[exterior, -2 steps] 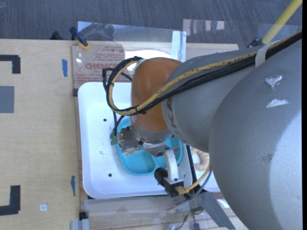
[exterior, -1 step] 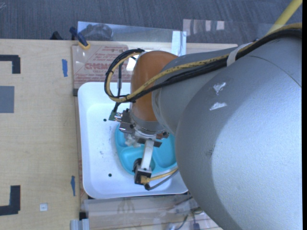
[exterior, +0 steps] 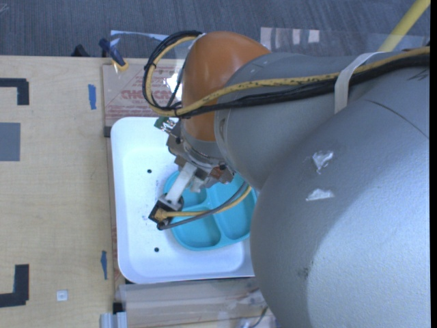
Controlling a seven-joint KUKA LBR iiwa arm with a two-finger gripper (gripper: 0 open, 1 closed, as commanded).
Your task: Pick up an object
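Gripper (exterior: pixel 198 178) low in the white bin (exterior: pixel 133 183), over the 10 o'clock rim of a blue divided plate (exterior: pixel 218 223); the wrist hides whether it is open or closed. The plate, the only evident candidate, lies flat toward the bin's 4 o'clock corner, partly under the arm (exterior: pixel 328 149). Judged stage: approach to grasp, no lift yet; the next move likely calls for pinching the thin rim or a divider wall squarely.
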